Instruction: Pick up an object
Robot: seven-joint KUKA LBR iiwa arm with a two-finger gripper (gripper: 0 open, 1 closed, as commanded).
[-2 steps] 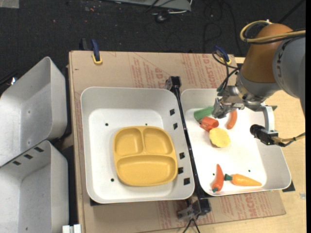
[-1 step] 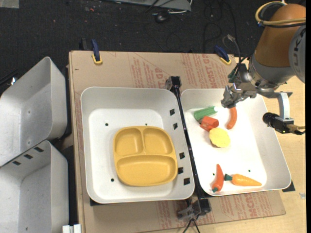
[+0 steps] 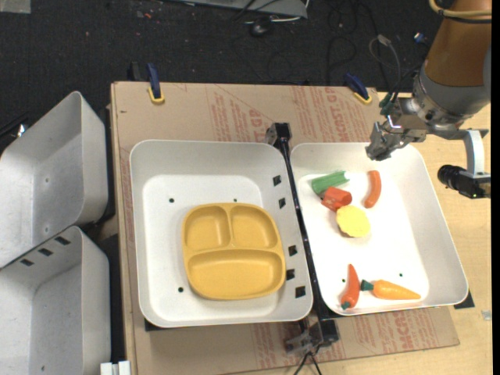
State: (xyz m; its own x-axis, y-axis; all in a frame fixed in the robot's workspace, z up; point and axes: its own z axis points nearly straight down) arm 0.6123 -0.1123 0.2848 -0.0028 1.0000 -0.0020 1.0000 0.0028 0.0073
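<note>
Brown board (image 3: 234,104) with faint red print, unreadable, under white bins (image 3: 148,209)

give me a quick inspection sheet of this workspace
surface: brown board bearing left bin and right bin
job's things: right bin holds green piece, red piece, sausage, yellow piece, chili, carrot
clutter: yellow divided plate in left bin
grippers: gripper above right bin's far edge, holding nothing seen
cables: loose wires on dark floor
surroundings: spare white bins at left
</note>
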